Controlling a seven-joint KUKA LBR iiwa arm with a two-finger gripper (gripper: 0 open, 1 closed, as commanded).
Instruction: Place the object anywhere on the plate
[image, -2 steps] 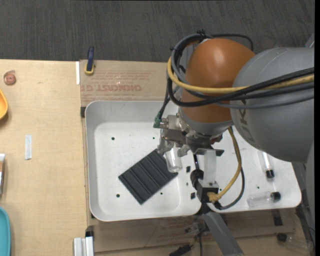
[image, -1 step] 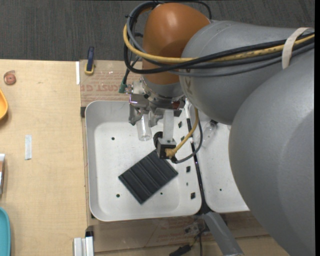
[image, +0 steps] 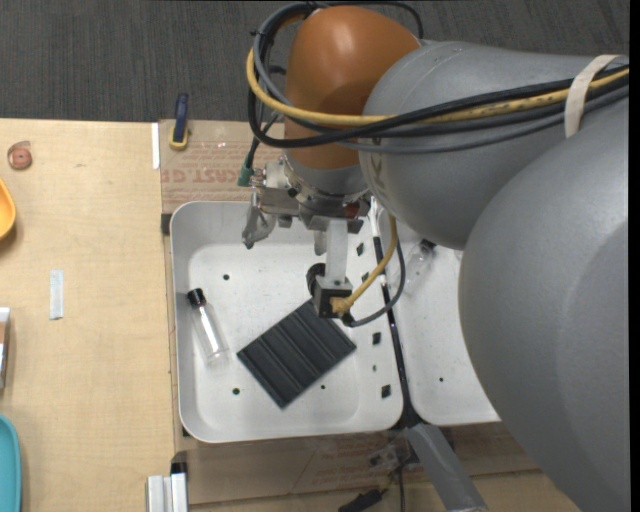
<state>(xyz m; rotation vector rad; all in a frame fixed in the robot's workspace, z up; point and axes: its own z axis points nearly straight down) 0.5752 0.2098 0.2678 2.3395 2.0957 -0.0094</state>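
The clear vial (image: 205, 327), black-capped at its far end, lies on its side on the floor of the left bin (image: 178, 300). It is near the bin's left wall and just left of the black ribbed plate (image: 298, 353), which lies flat and skewed in the near half of the same bin; the two look apart, not touching. The hand (image: 266, 213) hangs over the far part of that bin, well away from the vial and carrying nothing that can be seen; whether it is spread or pressed together cannot be told from this slant. The task looks unstarted, so the risks all lie ahead. The vial is round, smooth and thin, and a pinch that lands off-centre or along its length would likely squirt it aside. It could also roll against the wall, where there is little room to close on it. Once carried over, it could roll off the plate if released from a height. The right bin (image: 440, 365) and the wooden surface (image: 90, 350) play no part.
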